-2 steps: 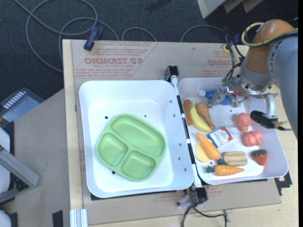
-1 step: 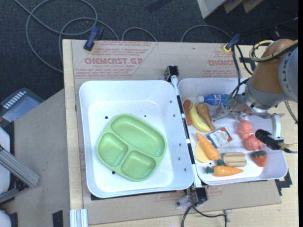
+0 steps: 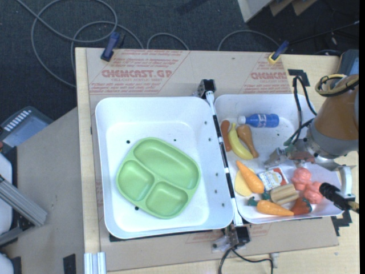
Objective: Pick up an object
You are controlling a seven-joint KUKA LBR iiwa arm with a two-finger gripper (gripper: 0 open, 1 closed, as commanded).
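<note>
While the arm (image 3: 336, 119) reached in from the right and hung over the right bin (image 3: 256, 103), its gripper (image 3: 283, 154) sat low among the toys, just above the small red-and-white packet (image 3: 272, 178) and near the pink lumpy toy (image 3: 305, 182). Whether the pincer was spread or closed could not be told from this slanted view, and nothing could be seen lodged in it, so no hold should be assumed. The objects to choose from all lay in that right bin: a blue-capped bottle (image 3: 259, 120) near the far wall, a banana (image 3: 239, 144) beside a brown drumstick (image 3: 247, 138) and a reddish sausage-like piece (image 3: 226, 135), an orange carrot (image 3: 248, 174) touching a yellow wedge (image 3: 244, 184), a tan cylinder (image 3: 283, 194), and a second carrot (image 3: 274, 208) at the near rim. The left bin (image 3: 108, 119) held a green divided plate (image 3: 158, 177). To do this step well, in my judgement, the arm needed a target with free space on two sides; the cluster by the near rim was packed tight, so a descent there risked pinching two things or pushing them aside. The packet directly below looked flat and probably hard to catch. The bottle, lying apart from the rest, seemed the cleaner pick, taken across its narrow width with a straight descent.
</note>
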